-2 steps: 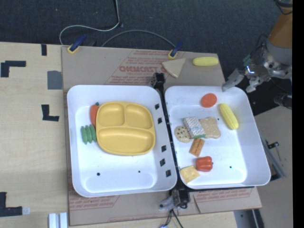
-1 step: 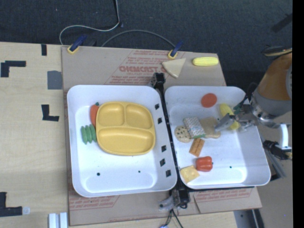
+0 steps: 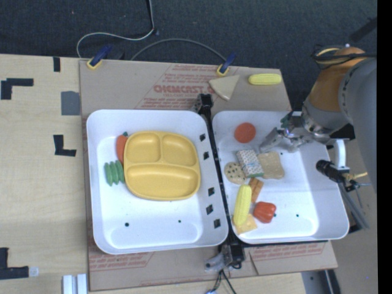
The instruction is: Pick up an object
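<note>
The right bin (image 3: 306, 222) holds several toy foods: a red disc (image 3: 245, 131), a speckled cookie (image 3: 233, 172), a patterned square (image 3: 249, 162), a tan bread slice (image 3: 271, 165), a corn cob (image 3: 242, 204), an orange piece (image 3: 256, 189), a red pepper (image 3: 264, 211) and a yellow wedge (image 3: 247, 226). My gripper (image 3: 274, 140) hangs low over the upper right part of this bin, just above the bread slice and right of the red disc. I see nothing held in it.
The left bin (image 3: 153, 228) carries a yellow divided plate (image 3: 162, 164), green beans (image 3: 113, 172) and an orange carrot (image 3: 121, 147). Behind the bins on the cardboard lie a tan wedge (image 3: 224, 87) and a yellow piece (image 3: 264, 78). A black divider (image 3: 211, 170) separates the bins.
</note>
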Action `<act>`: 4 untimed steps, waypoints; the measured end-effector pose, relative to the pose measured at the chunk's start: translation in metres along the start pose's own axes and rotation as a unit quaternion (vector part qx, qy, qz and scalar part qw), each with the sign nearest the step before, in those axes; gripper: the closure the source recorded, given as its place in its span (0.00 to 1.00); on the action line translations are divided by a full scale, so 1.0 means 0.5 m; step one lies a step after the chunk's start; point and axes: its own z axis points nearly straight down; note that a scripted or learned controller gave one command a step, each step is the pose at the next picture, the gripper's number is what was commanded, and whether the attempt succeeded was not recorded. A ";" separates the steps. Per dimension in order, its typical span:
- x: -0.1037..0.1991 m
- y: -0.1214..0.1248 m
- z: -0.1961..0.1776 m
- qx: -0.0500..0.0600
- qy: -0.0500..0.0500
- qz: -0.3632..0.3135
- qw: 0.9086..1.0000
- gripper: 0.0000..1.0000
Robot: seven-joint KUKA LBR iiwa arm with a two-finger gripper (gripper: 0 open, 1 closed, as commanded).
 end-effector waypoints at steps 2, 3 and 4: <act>0.231 0.058 0.014 -0.002 -0.001 -0.004 1.000 0.00; 0.184 0.039 0.015 0.000 -0.001 0.000 1.000 0.00; 0.216 0.044 0.016 0.000 -0.001 0.000 1.000 0.00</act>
